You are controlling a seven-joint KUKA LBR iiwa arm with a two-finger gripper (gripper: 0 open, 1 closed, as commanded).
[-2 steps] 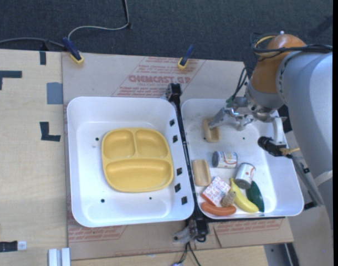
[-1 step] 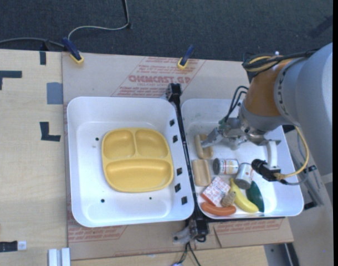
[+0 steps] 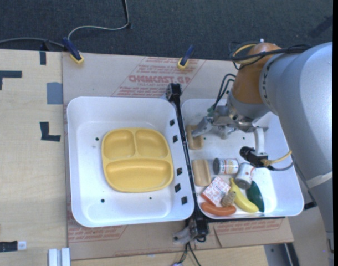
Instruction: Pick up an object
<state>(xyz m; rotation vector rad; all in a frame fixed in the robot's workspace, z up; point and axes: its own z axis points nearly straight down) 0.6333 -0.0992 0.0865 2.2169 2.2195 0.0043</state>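
The gripper (image 3: 198,131) hangs low at the right bin's (image 3: 285,204) left wall w/ a small tan block (image 3: 195,142) just beneath, finger state can't be told; block looks light, stiff, prob. best pinched across its narrow sides

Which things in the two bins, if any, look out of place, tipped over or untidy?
Nothing looks spilled or broken. In the right bin the small jar and the can lie on their sides, crowded beside the banana. The yellow tray sits flat in the left bin, slightly skewed.
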